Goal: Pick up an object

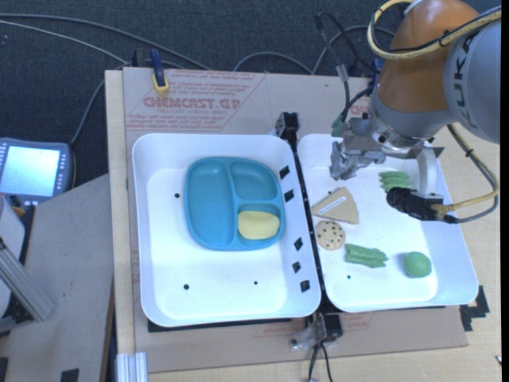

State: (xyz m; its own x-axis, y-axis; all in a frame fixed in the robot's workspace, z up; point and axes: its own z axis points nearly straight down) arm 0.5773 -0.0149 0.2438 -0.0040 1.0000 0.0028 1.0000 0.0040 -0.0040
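Observation:
The right bin [453,289] holds a tan wedge-shaped sandwich piece [337,205], a round cookie [328,234], a green leafy piece [365,255], a green ball [416,264] and a light green item [395,180] near the arm. My gripper [347,164] hangs over the upper left part of this bin, just above and behind the wedge. Nothing shows between its fingers. In the left bin [159,293] lies a blue divided plate [233,203] with a yellow item [258,224] in its lower right compartment.
A black divider [301,213] with clips runs between the two bins. Cables lie behind the bench and a black connector [413,204] with a yellow cable hangs from the arm over the right bin. A pendant screen [32,169] sits at the far left.

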